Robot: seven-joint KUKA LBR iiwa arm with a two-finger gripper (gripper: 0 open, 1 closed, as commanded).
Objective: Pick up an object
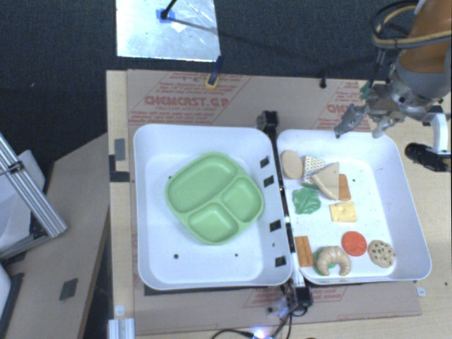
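Spread and holding nothing, the pincer [363,123] hangs over the far rim of the right bin [406,210]. Below it, toy food lies scattered in that bin: a croissant [332,259], a cookie [381,253], a tomato slice [354,243], a cheese square [343,211] and a lettuce leaf [306,200]. A green divided plate [214,197] rests in the left bin [152,210].

One fixed camera looks down at a slant from above, taking in the tabletop [176,94] and both white bins [152,189].
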